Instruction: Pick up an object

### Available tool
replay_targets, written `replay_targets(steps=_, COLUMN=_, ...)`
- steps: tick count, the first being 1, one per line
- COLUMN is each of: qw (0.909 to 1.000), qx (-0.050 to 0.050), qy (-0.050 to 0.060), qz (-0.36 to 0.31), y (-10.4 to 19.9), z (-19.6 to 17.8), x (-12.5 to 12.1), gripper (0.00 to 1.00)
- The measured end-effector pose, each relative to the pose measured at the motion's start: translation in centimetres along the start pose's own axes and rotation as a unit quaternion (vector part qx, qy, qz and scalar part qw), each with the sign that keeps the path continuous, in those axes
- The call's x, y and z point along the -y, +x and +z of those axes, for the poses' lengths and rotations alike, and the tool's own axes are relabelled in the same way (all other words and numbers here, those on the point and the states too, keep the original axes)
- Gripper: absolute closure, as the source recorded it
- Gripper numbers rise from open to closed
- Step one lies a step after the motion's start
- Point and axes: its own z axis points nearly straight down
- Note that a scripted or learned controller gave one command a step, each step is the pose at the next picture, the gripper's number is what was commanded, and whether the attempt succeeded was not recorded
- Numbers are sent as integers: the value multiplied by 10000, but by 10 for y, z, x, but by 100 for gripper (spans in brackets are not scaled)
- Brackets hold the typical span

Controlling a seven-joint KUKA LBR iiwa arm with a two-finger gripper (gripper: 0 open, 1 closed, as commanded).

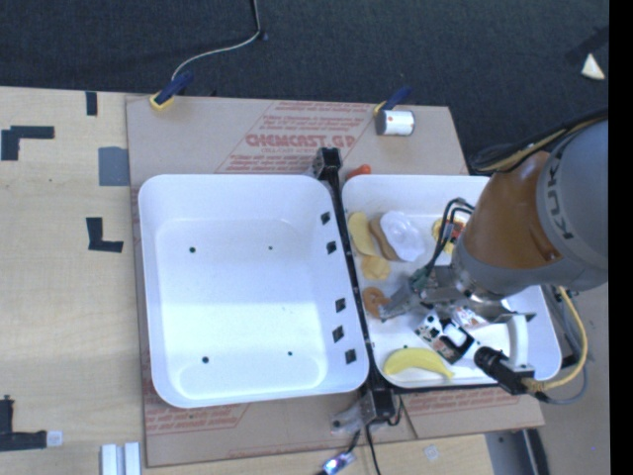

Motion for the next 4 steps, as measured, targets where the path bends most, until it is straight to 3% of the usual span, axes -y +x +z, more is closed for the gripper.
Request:
replay_targets(steps=1, qw=9998, qx=50, qy=-185, qz=-3, y=-12, z=20, x=-35, gripper=0)
replay_targets(steps=2, qw=9999, qx=42, qy=-134, qz=-13, y=1, z=35, x=-98, gripper=0)
replay_targets(steps=3, qw=10000, qx=12, qy=-48, qz=-5, y=2, z=29, x=-91, gripper=100)
replay_targets(steps=4, qw=10000, qx=10, qy=-52, qz=12, y=-7, z=40, x=-32, gripper=100)
